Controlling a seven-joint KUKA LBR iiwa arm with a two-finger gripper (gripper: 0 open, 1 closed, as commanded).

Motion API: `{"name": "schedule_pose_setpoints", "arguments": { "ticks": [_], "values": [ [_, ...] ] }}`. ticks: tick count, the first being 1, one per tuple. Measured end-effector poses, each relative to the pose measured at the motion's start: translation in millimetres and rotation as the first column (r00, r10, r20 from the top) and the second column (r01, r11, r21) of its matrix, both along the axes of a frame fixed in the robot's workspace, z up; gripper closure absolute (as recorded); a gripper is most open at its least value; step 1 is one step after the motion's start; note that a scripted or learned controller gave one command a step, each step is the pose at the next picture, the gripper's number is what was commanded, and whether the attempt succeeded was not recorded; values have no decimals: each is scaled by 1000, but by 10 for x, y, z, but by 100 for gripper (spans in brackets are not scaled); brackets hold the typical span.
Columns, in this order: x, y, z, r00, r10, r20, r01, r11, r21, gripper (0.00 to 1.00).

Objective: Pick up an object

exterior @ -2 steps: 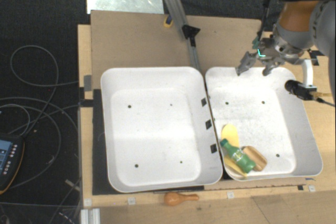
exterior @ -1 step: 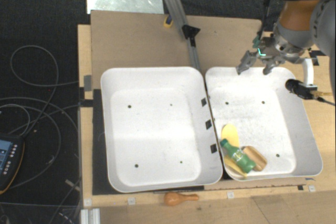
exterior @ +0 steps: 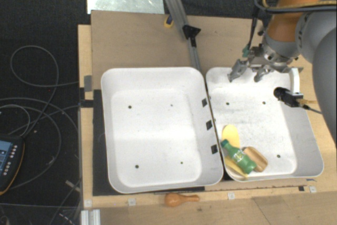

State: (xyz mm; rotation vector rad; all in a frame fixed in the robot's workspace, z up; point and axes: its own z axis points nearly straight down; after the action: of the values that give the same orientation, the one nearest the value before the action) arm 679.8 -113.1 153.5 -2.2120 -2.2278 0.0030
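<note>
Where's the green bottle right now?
The green bottle lies in the right bin, at its near-left corner, between a yellow piece and a tan block, far from the gripper.

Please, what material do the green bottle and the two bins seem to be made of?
The green bottle looks like glossy plastic: saturated colour, a pale label, possibly a toy. The left bin and the right bin look like matte white moulded plastic with rounded rims and faint speckling, though painted metal cannot be excluded.
</note>
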Motion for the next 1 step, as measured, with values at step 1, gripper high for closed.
{"name": "schedule_pose_setpoints", "arguments": {
  "ticks": [1],
  "values": [
    [34,-26,-425,1000,0,1,0,1000,-1,0]
  ]
}}
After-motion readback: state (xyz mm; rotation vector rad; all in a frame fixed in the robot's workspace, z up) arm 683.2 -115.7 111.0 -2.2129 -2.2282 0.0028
